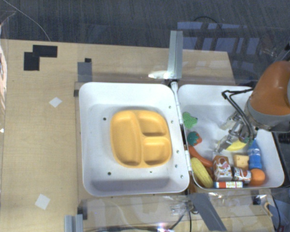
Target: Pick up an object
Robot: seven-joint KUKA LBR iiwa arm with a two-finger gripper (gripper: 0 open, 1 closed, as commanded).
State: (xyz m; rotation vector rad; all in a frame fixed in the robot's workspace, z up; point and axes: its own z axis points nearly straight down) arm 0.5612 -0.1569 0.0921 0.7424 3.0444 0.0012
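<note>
Two shallow white bins sit side by side; we see a yellow divided plastic tray [140, 138] in the left bin [94, 144]. No writing is legible on the small red-and-white carton [222, 168] in the right bin [208, 100]. We see the two-finger gripper [230, 138] parted just above a yellow banana-shaped toy [237, 146], grasping nothing.

Arm [280, 93] cut off by right edge of your view; only orange band and wrist visible. Pincer [232, 137] small and cluttered with cables: you cannot tell fingers' state. Yellow item [237, 146] partly hidden beneath pincer; identity unclear. Blue bottle [254, 157] half covered by wrist. Carton labels [222, 168] too small to read. Tabletop [34, 144] cut off at left and bottom edges.
</note>
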